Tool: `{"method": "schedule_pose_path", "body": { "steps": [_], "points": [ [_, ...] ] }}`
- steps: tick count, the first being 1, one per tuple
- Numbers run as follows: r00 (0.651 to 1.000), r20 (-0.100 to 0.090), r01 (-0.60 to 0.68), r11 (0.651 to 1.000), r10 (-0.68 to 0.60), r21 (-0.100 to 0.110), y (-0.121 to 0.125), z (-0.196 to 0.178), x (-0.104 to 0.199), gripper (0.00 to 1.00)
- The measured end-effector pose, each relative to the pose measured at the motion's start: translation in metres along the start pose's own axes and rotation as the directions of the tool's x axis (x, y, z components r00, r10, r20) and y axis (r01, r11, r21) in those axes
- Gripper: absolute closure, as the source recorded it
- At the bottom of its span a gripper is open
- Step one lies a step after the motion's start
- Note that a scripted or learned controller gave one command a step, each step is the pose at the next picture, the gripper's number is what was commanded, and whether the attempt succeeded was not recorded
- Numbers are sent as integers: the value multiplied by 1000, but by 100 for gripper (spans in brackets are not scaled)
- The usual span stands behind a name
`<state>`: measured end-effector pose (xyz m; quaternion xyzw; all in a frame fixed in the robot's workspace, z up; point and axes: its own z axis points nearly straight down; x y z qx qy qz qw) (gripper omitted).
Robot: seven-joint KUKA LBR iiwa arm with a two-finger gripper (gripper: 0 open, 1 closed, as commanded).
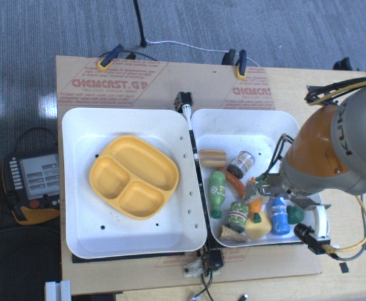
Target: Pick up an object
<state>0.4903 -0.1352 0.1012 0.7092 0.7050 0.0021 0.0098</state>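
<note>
The counter (108, 83) carries two shallow white bins side by side. The left bin (83, 130) holds a yellow divided tray (134, 176), lying flat near its centre. The right bin (245, 123) holds the loose objects: a hot-dog bun (212, 158) against the shared bin wall, a small metal can (240, 163) just right of the bun, a green bottle (217, 193) below the bun, an orange carrot-like piece (234, 182) between bottle and can, a green-labelled can (237, 215), a yellow pear-like object (257, 226) and a blue bottle (279, 216). The arm (324, 149) reaches over the right bin's right half, and the hand (262, 187) sits low among the objects, just right of the carrot-like piece and above the blue bottle. Whether it is wide, narrow or holding anything cannot be told.
</note>
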Motion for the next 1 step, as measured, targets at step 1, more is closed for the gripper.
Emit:
{"method": "schedule_pose_path", "body": {
  "steps": [1],
  "points": [
    [1000, -10, 6, 1000, -6, 23, -5, -115, 35, 100]
  ]
}}
